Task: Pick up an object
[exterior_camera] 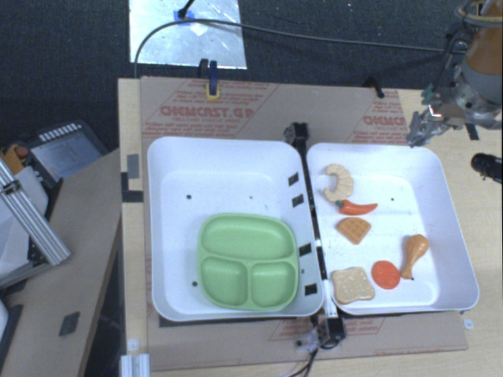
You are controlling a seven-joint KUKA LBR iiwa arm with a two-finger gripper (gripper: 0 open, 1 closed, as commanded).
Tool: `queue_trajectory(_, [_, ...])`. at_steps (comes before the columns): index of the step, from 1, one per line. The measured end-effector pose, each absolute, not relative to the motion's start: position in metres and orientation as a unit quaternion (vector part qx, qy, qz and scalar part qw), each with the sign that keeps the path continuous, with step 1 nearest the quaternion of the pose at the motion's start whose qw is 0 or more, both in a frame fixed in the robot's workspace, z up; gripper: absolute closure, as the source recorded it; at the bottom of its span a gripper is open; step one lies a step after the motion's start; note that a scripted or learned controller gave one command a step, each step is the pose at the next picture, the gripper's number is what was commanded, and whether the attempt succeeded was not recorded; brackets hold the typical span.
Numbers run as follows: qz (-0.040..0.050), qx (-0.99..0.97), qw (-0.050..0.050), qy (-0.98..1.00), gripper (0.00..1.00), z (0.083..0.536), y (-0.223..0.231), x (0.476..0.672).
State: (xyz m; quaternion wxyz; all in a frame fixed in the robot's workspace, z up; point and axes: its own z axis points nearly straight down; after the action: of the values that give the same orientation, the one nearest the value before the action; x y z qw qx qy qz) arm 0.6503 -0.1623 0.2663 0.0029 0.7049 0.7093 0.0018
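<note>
Ok, L to R: left bin (pixel 169 179) holds a green 3-compartment plate (pixel 247 260), sitting toward the near-right part of the bin, nothing on it. Right bin (pixel 452 210) has the toy food: pale croissant-like piece (pixel 340 181) at far left, red chili (pixel 357 206) just below it, waffle piece (pixel 354 229) under that, bread slice (pixel 352 284) at near-left corner, red round slice (pixel 385 274) next to a drumstick (pixel 414 253), the two about touching. Gripper (pixel 418 129) is up at the far-right corner of the right bin, above the rim, well apart from all food; nothing btwn it and no item held. Open/closed state: can't tell, too small/blurry.
</note>
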Motion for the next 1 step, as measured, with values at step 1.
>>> queue_trajectory(1, [0.0012, 0.704, 0.001, 0.71, 1.0, 0.2544, -0.1073, 0.6542])
